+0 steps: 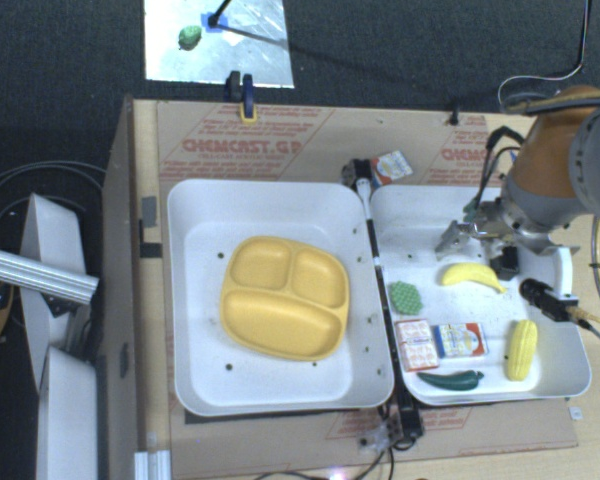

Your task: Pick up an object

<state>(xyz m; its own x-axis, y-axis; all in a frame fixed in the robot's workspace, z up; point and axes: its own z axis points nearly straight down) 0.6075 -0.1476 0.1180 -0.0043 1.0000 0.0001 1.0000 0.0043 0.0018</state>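
Robotics lab, cardboard-covered bench (280,138) on dark carpet, loose cables (20,183), aluminium framing (40,276), toy food bins (280,203)

Glossy plastic banana (472,276), smooth tray (283,297)

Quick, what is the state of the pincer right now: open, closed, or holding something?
Pincer: cannot be told from this view. It hangs over the right bin, above the banana, with nothing seen in it.
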